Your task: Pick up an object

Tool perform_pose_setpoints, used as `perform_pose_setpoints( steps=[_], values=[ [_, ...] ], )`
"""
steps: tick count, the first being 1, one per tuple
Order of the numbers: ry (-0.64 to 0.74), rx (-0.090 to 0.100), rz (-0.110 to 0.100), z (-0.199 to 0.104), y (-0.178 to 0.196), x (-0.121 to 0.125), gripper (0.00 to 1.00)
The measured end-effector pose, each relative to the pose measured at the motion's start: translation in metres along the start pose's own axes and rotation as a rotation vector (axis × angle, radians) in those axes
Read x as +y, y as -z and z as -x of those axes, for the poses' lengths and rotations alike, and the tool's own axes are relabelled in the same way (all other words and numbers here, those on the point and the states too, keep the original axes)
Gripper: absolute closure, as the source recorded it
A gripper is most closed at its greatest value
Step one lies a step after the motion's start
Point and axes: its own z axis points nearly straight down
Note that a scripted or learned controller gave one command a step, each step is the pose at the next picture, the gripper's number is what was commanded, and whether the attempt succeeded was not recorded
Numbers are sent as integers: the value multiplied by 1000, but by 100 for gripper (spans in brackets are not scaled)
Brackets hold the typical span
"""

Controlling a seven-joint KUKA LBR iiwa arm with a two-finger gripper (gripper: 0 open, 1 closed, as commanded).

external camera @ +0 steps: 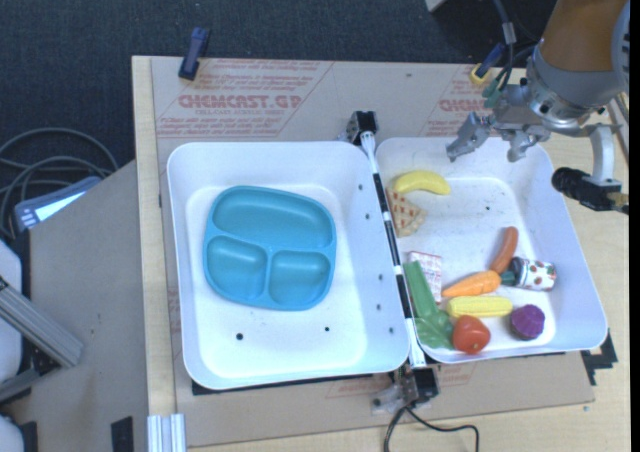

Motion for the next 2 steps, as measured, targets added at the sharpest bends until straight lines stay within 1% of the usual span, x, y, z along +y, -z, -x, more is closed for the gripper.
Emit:
perform_pose_setpoints(
  steps=[1, 2],
  values=[
    [-2, -1, -3, 55, -118, -7, 0],
    [-1, 0, -2, 95, -120, -38, 0]
  ],
)
